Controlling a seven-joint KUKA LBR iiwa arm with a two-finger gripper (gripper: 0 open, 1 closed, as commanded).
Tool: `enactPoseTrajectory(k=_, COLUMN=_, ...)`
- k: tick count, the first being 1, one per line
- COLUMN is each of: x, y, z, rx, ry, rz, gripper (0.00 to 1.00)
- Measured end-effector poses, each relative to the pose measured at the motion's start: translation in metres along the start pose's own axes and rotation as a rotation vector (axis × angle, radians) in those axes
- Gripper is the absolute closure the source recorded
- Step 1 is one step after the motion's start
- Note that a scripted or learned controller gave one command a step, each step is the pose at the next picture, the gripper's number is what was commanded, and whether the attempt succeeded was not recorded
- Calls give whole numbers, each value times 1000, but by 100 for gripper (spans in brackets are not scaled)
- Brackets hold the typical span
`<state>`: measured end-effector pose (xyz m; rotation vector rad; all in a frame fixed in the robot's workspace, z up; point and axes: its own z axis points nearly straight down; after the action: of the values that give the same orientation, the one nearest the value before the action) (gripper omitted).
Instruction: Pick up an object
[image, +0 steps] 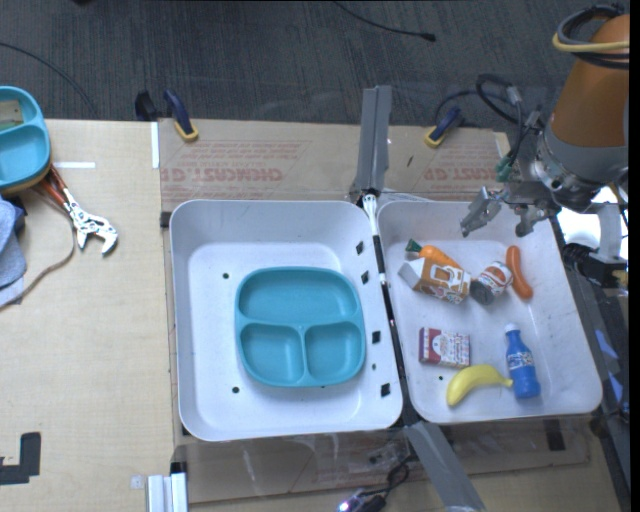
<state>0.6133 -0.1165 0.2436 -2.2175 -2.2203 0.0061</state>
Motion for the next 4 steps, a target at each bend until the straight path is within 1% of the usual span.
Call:
enactPoseTrajectory(k=1, x=-1, y=1, z=-6, rx=4, ry=0, rz=-1, gripper=100)
enactPoseTrajectory(k=4, x=-3, y=3, z=-24, rx=18, ry=0, rz=-6, gripper=100)
